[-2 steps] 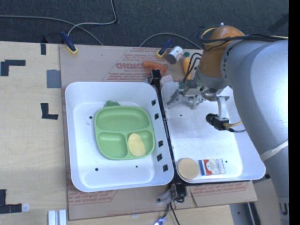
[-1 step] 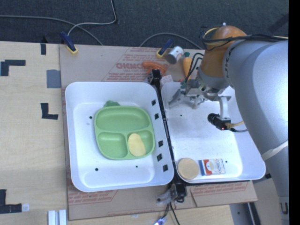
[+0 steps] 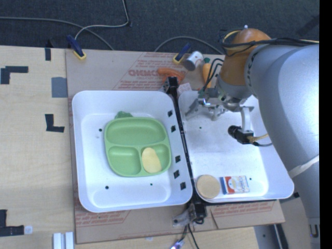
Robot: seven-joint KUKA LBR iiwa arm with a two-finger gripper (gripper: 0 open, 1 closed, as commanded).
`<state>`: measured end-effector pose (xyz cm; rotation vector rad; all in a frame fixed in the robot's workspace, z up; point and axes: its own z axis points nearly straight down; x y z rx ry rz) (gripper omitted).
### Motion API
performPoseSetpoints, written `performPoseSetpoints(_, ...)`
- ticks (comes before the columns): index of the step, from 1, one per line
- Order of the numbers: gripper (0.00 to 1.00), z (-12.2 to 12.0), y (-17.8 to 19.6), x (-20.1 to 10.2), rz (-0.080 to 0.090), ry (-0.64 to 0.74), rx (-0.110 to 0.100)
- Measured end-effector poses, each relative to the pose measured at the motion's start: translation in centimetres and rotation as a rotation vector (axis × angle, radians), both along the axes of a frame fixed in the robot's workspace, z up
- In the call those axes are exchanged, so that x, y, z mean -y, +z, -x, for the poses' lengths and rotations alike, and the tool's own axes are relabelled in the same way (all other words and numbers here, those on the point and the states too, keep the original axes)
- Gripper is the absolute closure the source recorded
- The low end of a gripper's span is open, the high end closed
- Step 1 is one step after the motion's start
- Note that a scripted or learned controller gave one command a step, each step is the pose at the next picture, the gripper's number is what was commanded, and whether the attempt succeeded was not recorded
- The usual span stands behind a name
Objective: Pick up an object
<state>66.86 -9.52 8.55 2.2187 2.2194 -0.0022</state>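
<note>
Camera view, slanted look down on both bins. Arm [image 3: 282, 95] reaching in well to the right of the green plate [image 3: 136, 134], wrist end hanging over the far part of the right bin [image 3: 272, 185]. Jaws: released or clenched, cannot tell from this angle. Nothing seen held.

Step in hand, as judged: approach or search, no grasp made yet. Wrist end well apart from every loose thing, so the pick itself looks not yet begun.

Containers:
- Left bin [image 3: 83, 139]: holds the green plate, a divided tray lying flat. Yellow oval piece [image 3: 151, 160] in the plate's near-right compartment. Other two compartments bare. Small green scrap [image 3: 123, 114] just beyond the plate's far-left edge, too small to identify.
- Right bin: round tan disc [image 3: 208, 186] to the right of the plate and nearer the camera, close to the wall between the bins. Flat printed packet [image 3: 235, 184] just right of the disc, farther again from the plate.

Candidate task things: disc, packet, yellow piece. Disc and packet lie on the arm's side of the plate, probably the easier reach.

Next move calls for: travel toward the near end, level with the plate's near edge or beyond, then a descent centred on one thing. Packet lies flat and thin, likely hard to pinch. Disc close to the bin wall, some risk of collision there.

Counter [image 3: 31, 154] left of the plate: black tape marks.
</note>
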Motion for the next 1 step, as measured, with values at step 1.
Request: performPoseSetpoints(1, 0.0, -0.01, 0.0, 0.15, -0.001, 0.001, 0.0)
